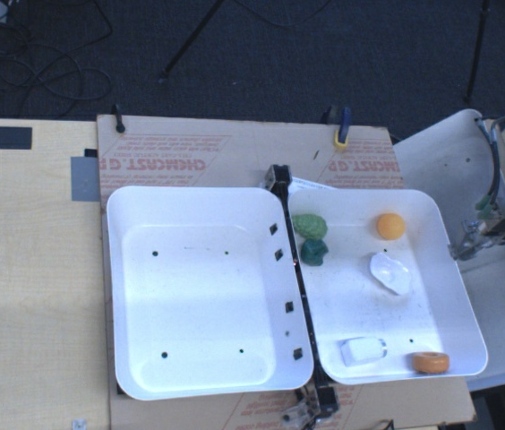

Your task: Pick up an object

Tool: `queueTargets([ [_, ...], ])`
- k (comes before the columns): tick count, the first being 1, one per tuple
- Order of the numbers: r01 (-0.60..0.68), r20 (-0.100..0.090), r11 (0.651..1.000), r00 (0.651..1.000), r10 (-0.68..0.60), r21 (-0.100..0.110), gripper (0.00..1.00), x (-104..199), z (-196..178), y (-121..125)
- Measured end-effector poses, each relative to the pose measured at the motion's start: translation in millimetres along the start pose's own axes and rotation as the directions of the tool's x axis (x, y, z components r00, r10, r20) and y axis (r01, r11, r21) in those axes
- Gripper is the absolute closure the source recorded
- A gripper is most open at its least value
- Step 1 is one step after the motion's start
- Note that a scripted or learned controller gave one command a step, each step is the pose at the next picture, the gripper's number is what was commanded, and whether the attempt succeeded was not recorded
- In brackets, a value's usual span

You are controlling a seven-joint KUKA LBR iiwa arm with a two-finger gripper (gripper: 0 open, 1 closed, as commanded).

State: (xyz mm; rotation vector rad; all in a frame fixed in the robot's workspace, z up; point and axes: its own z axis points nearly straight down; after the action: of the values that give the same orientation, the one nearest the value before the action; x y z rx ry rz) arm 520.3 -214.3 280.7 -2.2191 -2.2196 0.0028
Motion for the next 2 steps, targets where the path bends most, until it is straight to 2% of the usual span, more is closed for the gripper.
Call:
queueTargets([
  [1, -0.001, -0.002, 1.0, 1.0, 0.001, 0.004, 1.0, 2, 63, 10],
  [2, 0.002, -0.001, 1.0, 1.0, -0.002, 0.001, 1.0, 2, 77, 19],
])
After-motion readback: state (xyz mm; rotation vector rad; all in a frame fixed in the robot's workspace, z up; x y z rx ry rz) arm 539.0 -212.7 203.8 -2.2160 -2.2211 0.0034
